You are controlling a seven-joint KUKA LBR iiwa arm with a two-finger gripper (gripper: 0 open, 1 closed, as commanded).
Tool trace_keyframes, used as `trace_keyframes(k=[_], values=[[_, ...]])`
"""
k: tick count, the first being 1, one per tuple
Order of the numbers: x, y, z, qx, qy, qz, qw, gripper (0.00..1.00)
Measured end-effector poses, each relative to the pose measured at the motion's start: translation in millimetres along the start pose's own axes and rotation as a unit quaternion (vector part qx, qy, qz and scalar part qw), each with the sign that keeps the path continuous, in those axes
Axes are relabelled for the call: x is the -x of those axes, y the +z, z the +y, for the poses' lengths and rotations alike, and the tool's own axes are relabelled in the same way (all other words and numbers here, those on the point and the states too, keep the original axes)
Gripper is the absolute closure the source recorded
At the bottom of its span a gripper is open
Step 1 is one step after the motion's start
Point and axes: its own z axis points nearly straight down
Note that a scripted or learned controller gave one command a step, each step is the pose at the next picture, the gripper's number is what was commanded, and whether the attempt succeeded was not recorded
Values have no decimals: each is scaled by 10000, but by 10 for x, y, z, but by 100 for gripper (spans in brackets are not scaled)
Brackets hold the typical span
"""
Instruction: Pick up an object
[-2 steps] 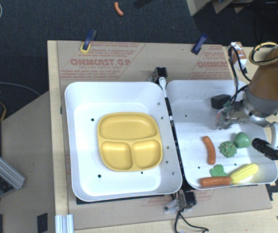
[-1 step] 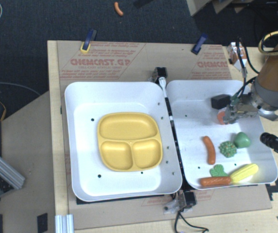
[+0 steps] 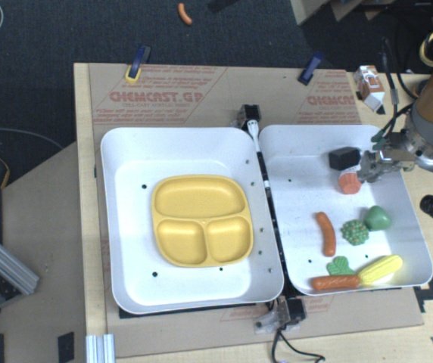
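**Gripper low in the right bin, grasp unconfirmed**

Gripper [image 3: 369, 166] first: we see it low over the right bin [image 3: 300, 203], at about one o'clock from that bin's middle, and we cannot tell how wide it stands, because the wrist and cabling cover that part. Touching it or just beside it at seven o'clock sits a small salmon-red object [image 3: 350, 183], and at nine o'clock lies a dark block [image 3: 344, 158]. We judge the red object the likeliest target, though we see nothing clearly held.

Further out, toward five and six o'clock of the bin, lie a green ball [image 3: 378, 218], a broccoli floret [image 3: 355, 232], an upright sausage [image 3: 326, 234], a green leafy piece [image 3: 339, 265], a corn cob [image 3: 381, 269] and a second sausage [image 3: 335, 282] along the lower rim. The left bin [image 3: 126, 203] holds a yellow divided tray [image 3: 201, 219].

Risks, as we judge them:

- The red object looks off to one side of the tool, so closing may merely nudge it away.
- The dark block is near enough to be caught or pushed too.
- The target is small and rounded; a partial pinch could squirt it out on the lift.
- The gripper works close to the far bin wall, where an object can be shoved and wedged.
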Motion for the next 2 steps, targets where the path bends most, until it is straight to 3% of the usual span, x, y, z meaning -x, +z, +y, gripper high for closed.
trace_keyframes(k=[1, 2], values=[[3, -249, 15, -8, 3, 1, 10000, 100], [-540, -328, -191, -45, -21, 30, 10000, 100]])
